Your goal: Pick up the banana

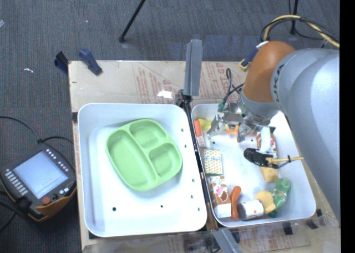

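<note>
Just left of gripper (229, 126), banana (204, 124)

Toys (244, 199) crowding right bin (302, 188)

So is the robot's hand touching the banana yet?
Cannot tell. In the camera view the gripper sits low in the right bin beside the banana, but the meeting point is too cluttered to show contact or a gap.

The arm (310, 96) is being seen as a broad, smooth grey shell, with a rounded orange band (267, 77) above the wrist. Black and yellow cables (294, 24) are being looped beside it, and the gripper (232, 127) is being shown as pale metal.
</note>
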